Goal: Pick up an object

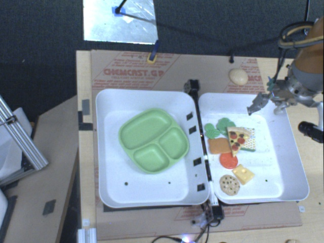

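Toy pizza slice (241,139), flat with red toppings, lies among play food in my right white bin (288,151), beside a round brown cookie (230,185). My two-finger gripper (267,104) hovers above the bin's far edge, fingers spread, pinching nothing.

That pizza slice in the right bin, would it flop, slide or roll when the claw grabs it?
The pizza slice looks like a flat toy, so probably stiff and light. It lies low and partly over the orange bread slice, so fingers may struggle to get under it. Being flat, it would likely slide on the smooth right bin rather than roll.
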You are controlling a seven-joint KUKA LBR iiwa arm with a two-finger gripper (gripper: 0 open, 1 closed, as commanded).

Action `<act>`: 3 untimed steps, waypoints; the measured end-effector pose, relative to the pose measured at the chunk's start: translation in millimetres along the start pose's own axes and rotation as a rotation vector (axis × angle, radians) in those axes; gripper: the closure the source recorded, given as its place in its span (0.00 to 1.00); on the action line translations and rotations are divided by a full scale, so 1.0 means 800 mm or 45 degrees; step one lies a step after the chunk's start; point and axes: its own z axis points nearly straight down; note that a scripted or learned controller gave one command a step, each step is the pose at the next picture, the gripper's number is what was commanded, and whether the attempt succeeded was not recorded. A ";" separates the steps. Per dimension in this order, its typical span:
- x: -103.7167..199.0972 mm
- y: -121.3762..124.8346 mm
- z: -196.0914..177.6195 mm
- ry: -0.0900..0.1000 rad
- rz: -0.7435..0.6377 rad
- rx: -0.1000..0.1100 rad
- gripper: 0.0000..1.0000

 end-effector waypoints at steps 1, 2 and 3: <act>0.000 0.003 -0.008 -0.003 -0.003 -0.014 0.00; -0.002 0.003 0.044 -0.002 -0.001 -0.010 0.00; -0.014 -0.002 0.107 -0.002 0.000 -0.009 0.00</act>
